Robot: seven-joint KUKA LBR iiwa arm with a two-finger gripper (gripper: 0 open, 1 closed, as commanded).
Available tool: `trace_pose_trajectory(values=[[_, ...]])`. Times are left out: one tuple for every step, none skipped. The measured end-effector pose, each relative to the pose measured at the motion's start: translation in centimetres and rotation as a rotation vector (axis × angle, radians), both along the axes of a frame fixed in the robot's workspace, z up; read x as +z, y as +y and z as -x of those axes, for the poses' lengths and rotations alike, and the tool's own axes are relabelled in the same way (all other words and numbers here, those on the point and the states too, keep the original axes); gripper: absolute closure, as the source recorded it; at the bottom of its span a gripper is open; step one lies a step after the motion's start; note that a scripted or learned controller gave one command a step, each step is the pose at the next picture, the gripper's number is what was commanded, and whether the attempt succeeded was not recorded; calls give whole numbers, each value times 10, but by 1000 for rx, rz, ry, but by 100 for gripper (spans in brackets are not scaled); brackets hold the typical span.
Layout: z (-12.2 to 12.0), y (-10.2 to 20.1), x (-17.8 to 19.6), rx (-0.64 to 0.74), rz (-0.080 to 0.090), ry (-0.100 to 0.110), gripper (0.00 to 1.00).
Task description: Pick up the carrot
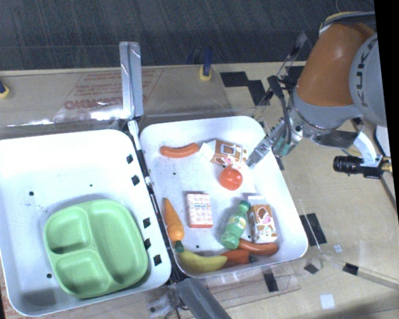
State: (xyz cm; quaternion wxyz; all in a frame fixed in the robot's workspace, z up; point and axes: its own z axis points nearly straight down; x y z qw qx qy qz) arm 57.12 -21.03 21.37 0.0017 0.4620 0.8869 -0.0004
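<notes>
One carrot [173, 220] lies in the right bin [279, 182], close against its left wall, with its thin end pointing up the picture and its fat end pointing down. It looks like it was just dropped in with the other play food, so nothing keeps it in line. Its lower end sits right beside the banana [202, 262], which lies along the bottom edge. A small box [199, 209] lies just to the right of the carrot, apart from it. Farther right are a green bottle [234, 227], a juice box [262, 223] and a long red pepper-like thing [256, 249]. A red ball or tomato [231, 179] sits near the middle, and a sausage [180, 150] and a snack pack [228, 152] lie near the top. The left bin [7, 170] holds a green tray [95, 247] with three parts. Both bins sit on the worktop [333, 204].

The arm comes in from the right, with its orange band high over the worktop. The gripper [261, 152] hangs at the right bin's right edge, tilted down and to the left, near the snack pack. It is well apart from the carrot, on the far side of the bin. Whether the fingers are spread or closed cannot be told, and nothing can be seen held in them. The carrot is not picked up yet. The gripper probably needs to cross the bin and come down by the left wall, which leaves little room.
</notes>
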Motion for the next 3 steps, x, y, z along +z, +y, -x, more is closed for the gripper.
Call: trace_pose_trajectory(values=[[0, 0, 0, 0, 0, 0, 0], [82, 25, -119, 9, -4, 5, 0], [81, 25, -109, 14, -3, 3, 100]])
